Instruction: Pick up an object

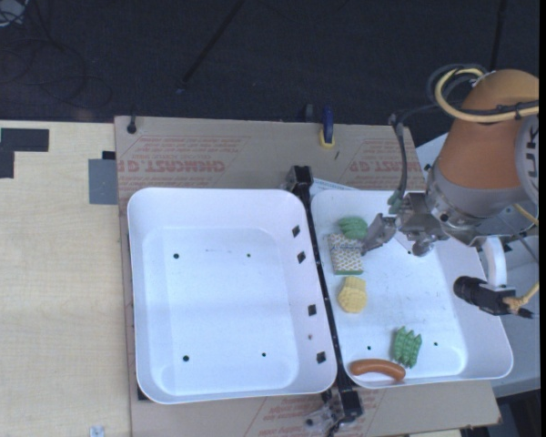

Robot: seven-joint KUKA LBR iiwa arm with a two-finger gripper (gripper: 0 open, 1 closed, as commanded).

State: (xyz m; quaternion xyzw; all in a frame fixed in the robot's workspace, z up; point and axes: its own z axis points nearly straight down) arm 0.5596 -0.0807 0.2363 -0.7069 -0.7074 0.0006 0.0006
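Note:
The right white bin [478, 358] holds several small objects. A green rounded piece [352, 227] lies at its upper left, with a checkered block [347, 257] just below it and a yellow corn-like piece [352, 295] below that. A green ridged object [406, 345] and an orange sausage [377, 370] lie near the front wall. My gripper [400, 238] hangs over the upper middle of this bin, just right of the green rounded piece. It is open with nothing between its fingers, and one finger [379, 233] points toward the checkered block.
The left white bin [146, 244] sits beside the right one, with a black divider strip [311, 271] between them. Both rest on a cardboard sheet [218, 157]. A black cable end [482, 294] hangs over the right bin's right side.

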